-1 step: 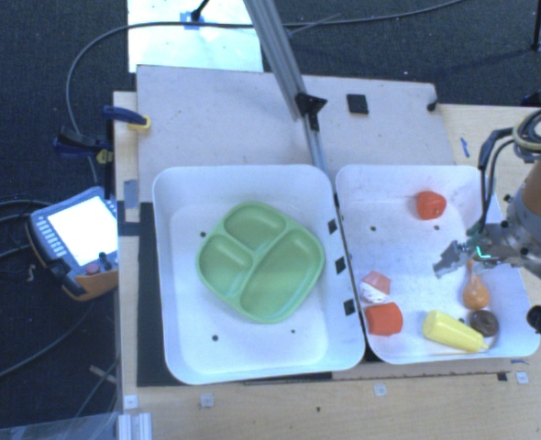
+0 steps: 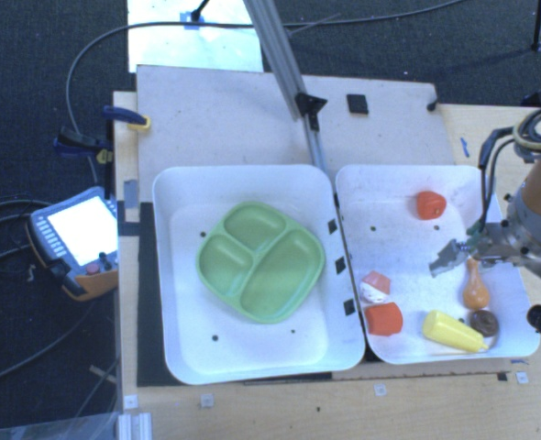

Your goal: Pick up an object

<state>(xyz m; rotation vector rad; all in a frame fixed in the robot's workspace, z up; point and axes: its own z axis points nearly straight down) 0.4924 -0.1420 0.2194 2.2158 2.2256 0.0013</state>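
Note:
My gripper (image 2: 463,255) hangs low over the right part of the right bin (image 2: 394,186), on the grey arm (image 2: 536,218) that comes in from the right. Its tip is directly above the narrow top of an orange pear-shaped toy (image 2: 476,290), which lies on the bin floor. I cannot tell whether they touch. Near it lie a brown round piece (image 2: 483,322) and a yellow oblong toy (image 2: 454,331). Farther left are a red-orange cup (image 2: 384,319) and a red and white piece (image 2: 374,287). An orange round toy (image 2: 430,204) sits near the bin's back.
The left bin (image 2: 183,337) holds a green divided plate (image 2: 261,261). A grey pole (image 2: 280,49) slants down to the gap between the bins at the back. A teach pendant (image 2: 76,241) lies off the bench at the left.

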